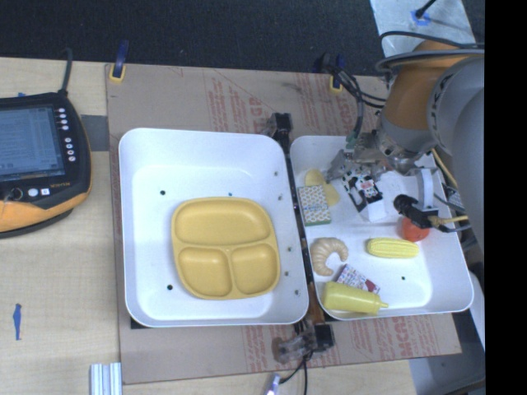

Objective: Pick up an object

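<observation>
The desk (58, 303) is showing pale wood, with a brown cardboard sheet (206, 97) (its faint red print too small to read) lying under both bins; dark carpet is running behind. The end effector (360, 174) is hanging low in the right bin (445, 290), and whether it is clenched cannot be told. Just left of it a yellow piece (315, 178) and a green-patterned packet (314, 204) are lying; below it are sitting a croissant (328, 254), corn cob (391, 248) and yellow bottle (352, 299). Well left, a yellow divided tray (224, 246) is resting in the left bin (148, 163).
</observation>
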### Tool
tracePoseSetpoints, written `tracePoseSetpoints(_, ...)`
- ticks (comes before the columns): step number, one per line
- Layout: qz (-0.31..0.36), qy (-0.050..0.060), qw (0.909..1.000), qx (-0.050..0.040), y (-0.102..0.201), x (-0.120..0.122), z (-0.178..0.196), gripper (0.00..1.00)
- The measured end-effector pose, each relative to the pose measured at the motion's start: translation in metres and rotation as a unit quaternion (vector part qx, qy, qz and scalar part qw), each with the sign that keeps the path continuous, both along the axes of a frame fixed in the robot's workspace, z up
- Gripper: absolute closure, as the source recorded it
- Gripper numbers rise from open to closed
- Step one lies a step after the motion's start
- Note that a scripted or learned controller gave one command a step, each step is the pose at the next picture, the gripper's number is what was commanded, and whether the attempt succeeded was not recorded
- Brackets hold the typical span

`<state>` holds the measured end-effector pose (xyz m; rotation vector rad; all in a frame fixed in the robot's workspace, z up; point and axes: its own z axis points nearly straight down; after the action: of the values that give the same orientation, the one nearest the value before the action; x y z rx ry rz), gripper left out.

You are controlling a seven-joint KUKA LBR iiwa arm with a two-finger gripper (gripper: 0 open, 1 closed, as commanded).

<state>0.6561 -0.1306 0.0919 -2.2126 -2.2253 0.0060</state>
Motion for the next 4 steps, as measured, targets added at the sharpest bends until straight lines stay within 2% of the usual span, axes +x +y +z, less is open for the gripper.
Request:
tracePoseSetpoints(1,0.0,0.001,1.0,-0.0003,0.021,0.0,0.0,0.0)
tracePoseSetpoints(2,0.0,0.0,1.0,-0.0005,0.017,0.0,0.0,0.0)
tracePoseSetpoints(3,0.0,0.001,1.0,-0.0001,0.036,0.0,0.0,0.0)
tracePoseSetpoints(4,-0.001,-0.002,1.0,0.0,0.004,0.0,0.028,0.0)
